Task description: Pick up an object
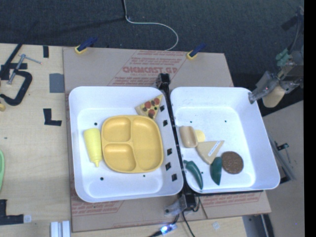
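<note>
The claw hangs past the right bin's far corner — clenched or released, I cannot tell. Toy food lies well left, nearer the camera. Cardboard lettering — too blurred to read.

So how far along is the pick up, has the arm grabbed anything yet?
Nothing looks done. The claw sits at the right bin's upper right corner, apart from the toys. The brown cookie, cheese wedge and green peppers lie in that bin. Reaching, grasping and lifting remain.

Robotics lab bench, clamped cardboard sheet, black C-clamp, two white bins
</note>
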Tool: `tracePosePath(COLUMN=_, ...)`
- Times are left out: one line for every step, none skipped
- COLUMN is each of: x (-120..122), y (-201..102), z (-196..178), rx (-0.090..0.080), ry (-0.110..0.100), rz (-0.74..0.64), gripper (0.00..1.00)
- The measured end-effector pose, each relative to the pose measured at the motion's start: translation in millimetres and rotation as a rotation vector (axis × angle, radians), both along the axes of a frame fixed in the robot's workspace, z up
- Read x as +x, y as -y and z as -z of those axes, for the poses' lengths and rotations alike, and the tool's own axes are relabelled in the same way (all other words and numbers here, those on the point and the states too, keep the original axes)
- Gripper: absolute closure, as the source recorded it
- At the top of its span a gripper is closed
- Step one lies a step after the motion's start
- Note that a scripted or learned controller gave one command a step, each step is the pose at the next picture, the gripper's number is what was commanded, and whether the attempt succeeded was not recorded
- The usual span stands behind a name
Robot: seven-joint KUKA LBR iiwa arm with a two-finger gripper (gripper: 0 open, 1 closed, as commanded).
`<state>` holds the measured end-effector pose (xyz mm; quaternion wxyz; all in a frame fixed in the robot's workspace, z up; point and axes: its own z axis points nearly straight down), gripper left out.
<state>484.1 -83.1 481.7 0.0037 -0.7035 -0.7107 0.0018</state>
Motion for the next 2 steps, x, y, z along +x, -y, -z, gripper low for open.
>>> tracePosePath(x=-0.5, y=-104.9, z=36.8, rx=-0.001, ry=0.002, rz=-0.003, gripper=1.00)
tracePosePath(x=-1.9, y=-116.2, z=138.2, rx=-0.004, ry=-0.006, rz=0.008, gripper=1.00)
